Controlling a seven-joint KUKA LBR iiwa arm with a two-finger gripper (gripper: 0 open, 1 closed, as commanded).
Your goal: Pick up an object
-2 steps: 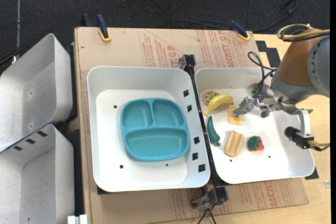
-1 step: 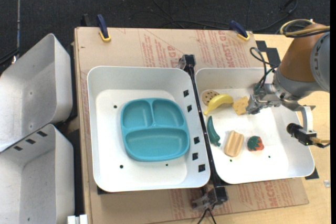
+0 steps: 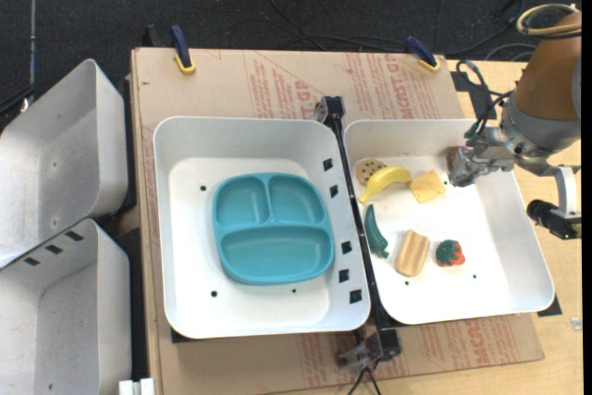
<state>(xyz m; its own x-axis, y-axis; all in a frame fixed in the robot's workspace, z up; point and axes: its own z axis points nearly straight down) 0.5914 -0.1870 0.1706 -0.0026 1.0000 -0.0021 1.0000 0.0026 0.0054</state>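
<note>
Gripper (image 3: 460, 169) is hanging low over the right bin (image 3: 518, 291), just beside the yellow cheese wedge (image 3: 426, 187), probably lining up a grab. Honestly can't tell how it's set or if it's gripping anything.

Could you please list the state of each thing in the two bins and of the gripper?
Blue divided plate: flat in the left bin, nothing on it.
Banana: lying loose in the right bin.
Cheese wedge: loose, beside the banana.
Green pepper: lying by the divider.
Bread roll: lying loose.
Strawberry: loose.
Gripper: low by the cheese wedge, holding nothing.
</note>
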